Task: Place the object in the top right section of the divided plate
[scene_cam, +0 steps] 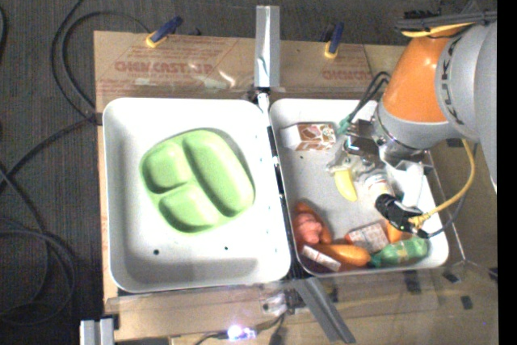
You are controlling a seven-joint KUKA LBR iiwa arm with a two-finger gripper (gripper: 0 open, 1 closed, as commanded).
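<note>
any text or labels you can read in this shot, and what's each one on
"CHEN EAST..." in faded red, only partly legible, on the cardboard sheet behind the left bin.
More red print on the cardboard behind the right bin: too blurred to read.
Packets in the right bin, one brown, one near the front: print too small to read.

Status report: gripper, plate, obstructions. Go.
Gripper low in right white bin, over yellow banana-shaped toy. Green divided plate in left white bin. Nothing on plate.

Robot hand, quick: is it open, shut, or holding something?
End effector: cannot be told. It is low in the right bin, right above the banana.
</note>
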